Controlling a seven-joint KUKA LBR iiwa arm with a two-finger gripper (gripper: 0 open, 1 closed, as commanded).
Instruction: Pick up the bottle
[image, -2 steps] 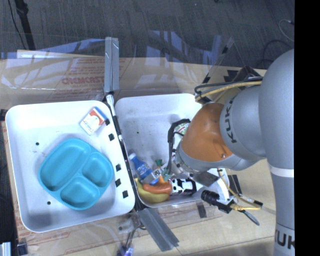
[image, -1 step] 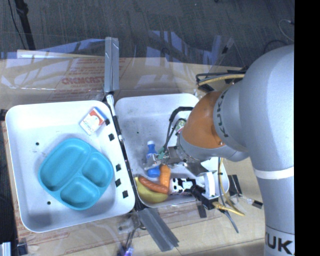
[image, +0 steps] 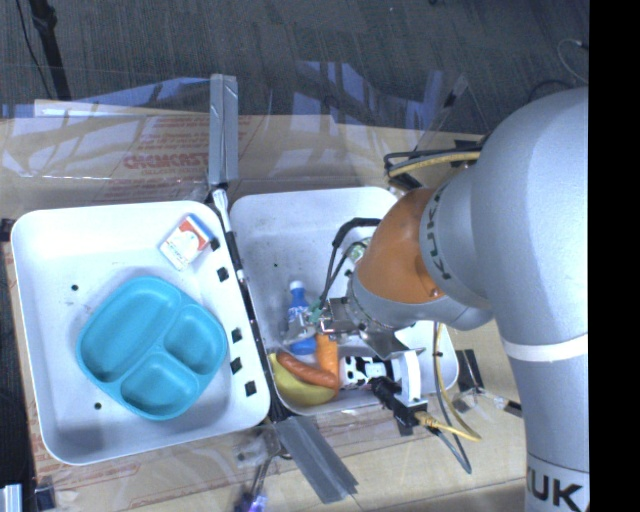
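A small clear bottle (image: 297, 308) with a blue cap and blue label lies in the right bin (image: 270, 240), near its middle front. My gripper (image: 326, 322) reaches down just to the right of the bottle, close to it and above an orange carrot (image: 324, 353). The arm's wrist hides the fingers, so I cannot see whether anything is between them.
A carrot-like orange piece (image: 308, 372) and a yellow banana (image: 300, 388) lie at the right bin's front edge. The left bin (image: 60, 260) holds a blue divided tray (image: 152, 345) and a small white card (image: 186, 243). The arm covers the right bin's right half.
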